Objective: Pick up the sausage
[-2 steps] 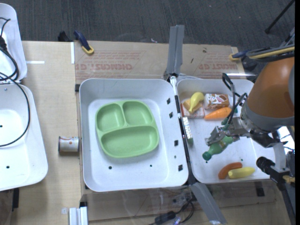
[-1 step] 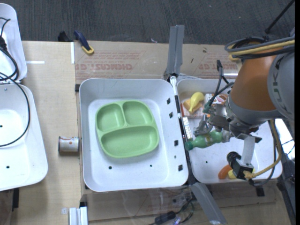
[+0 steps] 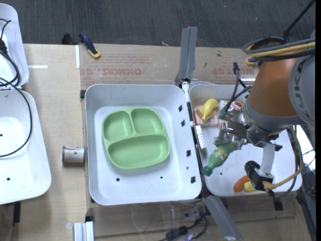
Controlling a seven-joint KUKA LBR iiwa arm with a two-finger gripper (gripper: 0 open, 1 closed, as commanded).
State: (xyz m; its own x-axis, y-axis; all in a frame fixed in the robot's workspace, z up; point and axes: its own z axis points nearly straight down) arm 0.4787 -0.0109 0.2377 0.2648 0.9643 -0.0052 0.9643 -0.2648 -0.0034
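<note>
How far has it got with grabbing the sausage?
Done: the arm is over the right bin. In hand: the gripper hangs low by the green bottle. Left: the orange piece, possibly the sausage, lies on the bin floor near the front edge, apart from the gripper, so the pick-up itself remains.

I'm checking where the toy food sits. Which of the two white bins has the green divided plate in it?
The left bin holds the green divided plate. The right bin, under the arm, instead holds loose items such as a green bottle and a yellow piece.
</note>
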